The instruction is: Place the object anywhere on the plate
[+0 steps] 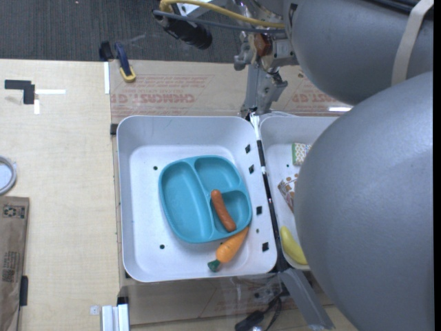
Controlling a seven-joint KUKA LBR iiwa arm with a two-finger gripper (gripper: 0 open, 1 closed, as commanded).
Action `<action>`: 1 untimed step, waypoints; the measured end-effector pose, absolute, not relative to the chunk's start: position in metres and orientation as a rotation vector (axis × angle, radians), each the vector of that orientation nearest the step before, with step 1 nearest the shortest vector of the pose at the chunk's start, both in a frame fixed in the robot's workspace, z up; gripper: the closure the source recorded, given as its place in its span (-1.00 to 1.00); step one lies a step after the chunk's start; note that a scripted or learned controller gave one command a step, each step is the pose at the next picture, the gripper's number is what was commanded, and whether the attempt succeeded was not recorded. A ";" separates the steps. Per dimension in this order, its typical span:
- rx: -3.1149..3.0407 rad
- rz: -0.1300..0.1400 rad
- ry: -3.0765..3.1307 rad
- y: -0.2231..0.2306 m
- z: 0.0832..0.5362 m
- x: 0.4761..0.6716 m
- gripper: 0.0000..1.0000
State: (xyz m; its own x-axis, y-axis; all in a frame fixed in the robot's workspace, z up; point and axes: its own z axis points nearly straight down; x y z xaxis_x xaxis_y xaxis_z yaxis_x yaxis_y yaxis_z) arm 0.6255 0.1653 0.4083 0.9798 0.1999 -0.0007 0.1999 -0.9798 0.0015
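Seemingly between picks: brown sausage [222, 210] lying in blue divided plastic plate [196, 198], orange toy carrot [230, 247] leaning against its rim. Gripper [258, 92] raised behind; grip state unreadable. Next, probably fetching another piece.

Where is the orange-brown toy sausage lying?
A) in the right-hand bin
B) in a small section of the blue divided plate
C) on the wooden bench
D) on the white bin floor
B: the orange-brown toy sausage lies inside the blue divided plate, in its lower right compartment.
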 end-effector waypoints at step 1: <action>3.059 -0.003 0.707 0.227 0.441 0.645 -1.00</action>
